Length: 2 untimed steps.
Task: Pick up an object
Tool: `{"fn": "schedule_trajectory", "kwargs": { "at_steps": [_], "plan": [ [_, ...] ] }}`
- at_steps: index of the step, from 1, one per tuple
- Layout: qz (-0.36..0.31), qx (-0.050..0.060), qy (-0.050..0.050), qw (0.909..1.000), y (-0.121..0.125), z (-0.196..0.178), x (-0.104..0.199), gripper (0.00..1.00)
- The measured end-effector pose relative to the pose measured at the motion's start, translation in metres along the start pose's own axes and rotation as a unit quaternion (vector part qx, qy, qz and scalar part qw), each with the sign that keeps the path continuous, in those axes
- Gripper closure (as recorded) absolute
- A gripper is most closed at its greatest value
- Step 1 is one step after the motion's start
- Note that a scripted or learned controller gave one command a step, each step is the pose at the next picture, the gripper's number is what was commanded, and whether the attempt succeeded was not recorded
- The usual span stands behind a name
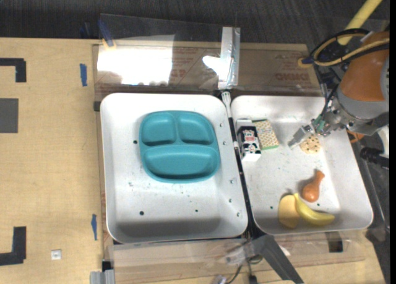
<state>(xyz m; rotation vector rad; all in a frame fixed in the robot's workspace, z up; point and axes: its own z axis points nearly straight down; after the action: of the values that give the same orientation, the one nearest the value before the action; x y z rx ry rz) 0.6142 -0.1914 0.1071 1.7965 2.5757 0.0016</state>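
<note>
Your surface (49,153) carries two bins; the gripper (307,131), spread open and empty, hovers above the cookie (310,145). Next, lower and close.

Overhead slanted view of both bins (111,171)

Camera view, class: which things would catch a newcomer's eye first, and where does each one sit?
The big teal divided plate stands out, lying in the middle of the left bin. In the right bin, a yellow banana and an orange drumstick-shaped toy lie near the front corner. The gripper hangs just above a small speckled cookie near that bin's back.
</note>
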Motion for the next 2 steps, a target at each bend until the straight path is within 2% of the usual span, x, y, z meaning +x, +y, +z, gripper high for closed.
{"fn": "schedule_trajectory", "kwargs": {
  "at_steps": [1,2],
  "plan": [
    [-0.037,0.001,0.004,0.9993,-0.057,0.009,-0.006,0.00],
    [-0.030,-0.001,0.000,0.9995,-0.029,-0.038,0.016,0.00]
  ]
}}
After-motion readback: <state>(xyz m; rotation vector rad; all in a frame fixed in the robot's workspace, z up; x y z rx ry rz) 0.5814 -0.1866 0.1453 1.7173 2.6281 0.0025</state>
